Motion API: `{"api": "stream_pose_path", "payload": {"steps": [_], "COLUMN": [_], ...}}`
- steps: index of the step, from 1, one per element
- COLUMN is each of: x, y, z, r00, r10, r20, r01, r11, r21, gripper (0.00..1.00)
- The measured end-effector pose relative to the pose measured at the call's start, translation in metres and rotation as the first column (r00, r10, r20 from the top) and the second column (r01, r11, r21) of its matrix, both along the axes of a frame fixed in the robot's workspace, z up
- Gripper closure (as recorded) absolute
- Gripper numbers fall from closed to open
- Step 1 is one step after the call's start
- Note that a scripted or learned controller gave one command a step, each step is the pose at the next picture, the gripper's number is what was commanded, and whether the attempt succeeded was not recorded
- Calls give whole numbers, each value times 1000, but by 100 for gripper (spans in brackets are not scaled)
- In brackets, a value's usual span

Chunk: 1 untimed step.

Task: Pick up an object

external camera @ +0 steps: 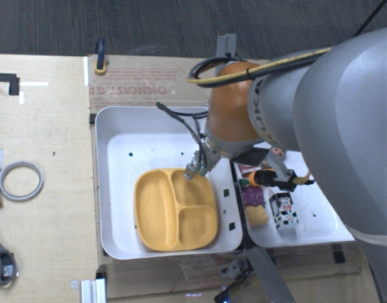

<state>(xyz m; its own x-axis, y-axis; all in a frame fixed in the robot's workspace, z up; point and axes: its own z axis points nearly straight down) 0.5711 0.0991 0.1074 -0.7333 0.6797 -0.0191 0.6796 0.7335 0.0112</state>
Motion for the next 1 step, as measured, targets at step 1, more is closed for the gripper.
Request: {"api": "stream_pose_path", "payload": {"steps": [1], "x": [-19], "y": [-59], "z": [83], "r00": [966], "r10": [-259], "r20": [-23], "r01": [259], "r11": [966], "r21": [1], "gripper": [0]}}
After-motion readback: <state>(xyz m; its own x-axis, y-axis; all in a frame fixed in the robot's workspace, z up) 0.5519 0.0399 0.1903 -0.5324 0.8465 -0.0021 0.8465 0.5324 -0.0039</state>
